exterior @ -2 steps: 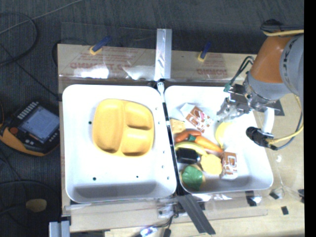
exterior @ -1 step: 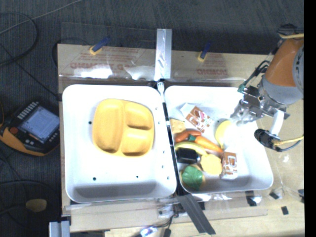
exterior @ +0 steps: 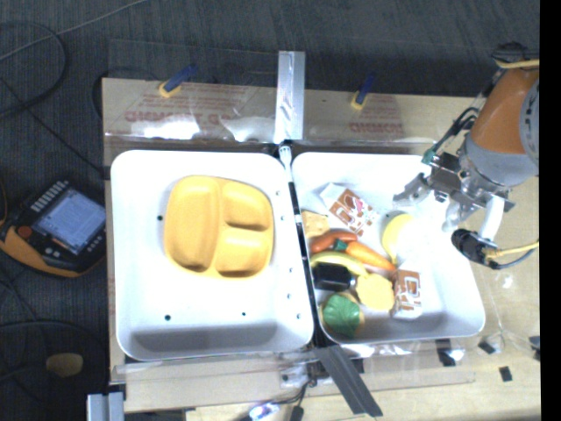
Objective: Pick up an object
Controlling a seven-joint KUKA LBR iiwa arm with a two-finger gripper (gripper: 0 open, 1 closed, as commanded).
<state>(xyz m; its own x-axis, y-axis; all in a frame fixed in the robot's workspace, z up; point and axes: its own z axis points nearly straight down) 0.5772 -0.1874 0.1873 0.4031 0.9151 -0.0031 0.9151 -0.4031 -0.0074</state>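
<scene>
While the gripper [exterior: 427, 185] is hung over the right bin [exterior: 456, 310], its state cannot be told; red-and-white packets [exterior: 351, 207] are seen, print unreadable.

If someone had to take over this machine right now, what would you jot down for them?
Gripper: over the right bin's upper right; nothing visible between the jaws, and whether they are open or shut is unclear.
Right bin: toy food piled at its left and middle, including a carrot, a yellow lemon-like piece, a green piece and small packets.
Left bin: a yellow divided tray.
Done: nothing picked yet. Left: grasp one object and lift it.
</scene>
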